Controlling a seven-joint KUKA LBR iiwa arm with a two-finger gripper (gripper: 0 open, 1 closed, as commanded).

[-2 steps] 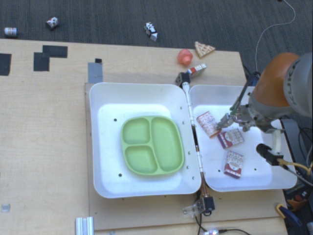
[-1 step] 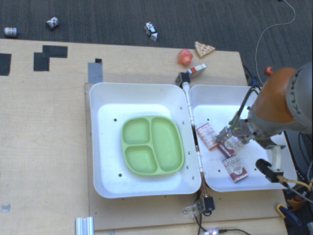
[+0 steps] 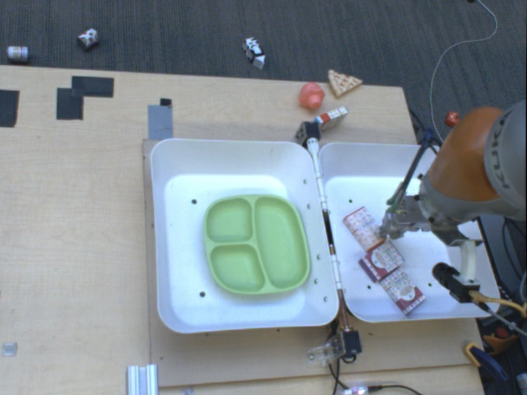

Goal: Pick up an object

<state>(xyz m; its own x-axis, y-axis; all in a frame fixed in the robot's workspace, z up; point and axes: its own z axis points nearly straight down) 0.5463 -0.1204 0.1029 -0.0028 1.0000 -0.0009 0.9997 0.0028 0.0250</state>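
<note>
Three red-and-white packets lie in the right bin [image 3: 362, 183]: one [image 3: 360, 225] near the middle, a second [image 3: 382, 260] below it, a third [image 3: 403, 291] toward the front right. My gripper [image 3: 389, 231] reaches in from the right, its tip low between the first and second packets, touching or just above them. The wrist above it hides the fingers. A green three-compartment plate [image 3: 256, 244] sits in the left bin [image 3: 177, 220].
On the bench behind the bins lie a red ball [image 3: 311, 95], a pizza-slice toy [image 3: 343, 81] and a small marker-like item [image 3: 332, 118]. Small bits of clutter lie on the dark carpet beyond. A cable runs down at the right.
</note>
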